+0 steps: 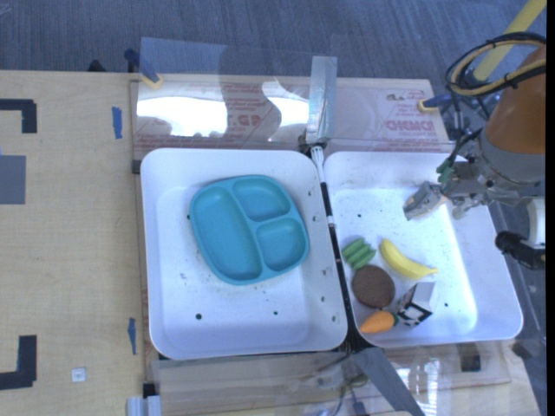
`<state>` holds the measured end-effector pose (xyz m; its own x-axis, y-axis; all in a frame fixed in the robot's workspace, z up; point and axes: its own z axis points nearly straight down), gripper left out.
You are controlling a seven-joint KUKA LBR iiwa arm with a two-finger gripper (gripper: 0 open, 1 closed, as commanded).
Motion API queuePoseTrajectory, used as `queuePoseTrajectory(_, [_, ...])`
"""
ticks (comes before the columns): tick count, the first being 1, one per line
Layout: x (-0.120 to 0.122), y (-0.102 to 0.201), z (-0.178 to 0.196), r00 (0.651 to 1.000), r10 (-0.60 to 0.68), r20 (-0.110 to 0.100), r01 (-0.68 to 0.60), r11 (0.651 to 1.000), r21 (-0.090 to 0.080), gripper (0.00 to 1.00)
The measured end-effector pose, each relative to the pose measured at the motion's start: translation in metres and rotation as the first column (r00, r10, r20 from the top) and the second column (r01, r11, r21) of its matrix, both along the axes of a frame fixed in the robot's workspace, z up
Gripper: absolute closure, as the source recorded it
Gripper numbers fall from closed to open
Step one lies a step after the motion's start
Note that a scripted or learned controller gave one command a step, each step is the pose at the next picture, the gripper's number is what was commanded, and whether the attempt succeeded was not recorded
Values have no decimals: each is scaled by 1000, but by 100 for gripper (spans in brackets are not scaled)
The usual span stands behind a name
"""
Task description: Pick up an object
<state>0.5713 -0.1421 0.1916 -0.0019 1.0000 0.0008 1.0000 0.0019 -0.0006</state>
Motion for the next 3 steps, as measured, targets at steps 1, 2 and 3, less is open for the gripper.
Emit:
queuePoseTrajectory(1, [-54, 9, -103, 998, -62, 5, 62, 998, -1, 0])
queuePoseTrajectory(2, [-52, 8, -92, 998, -64, 11, 64, 998, -3, 100])
queuePoseTrajectory(3, [-57, -20, -104, 985, -173, 6, 173, 985, 2, 100])
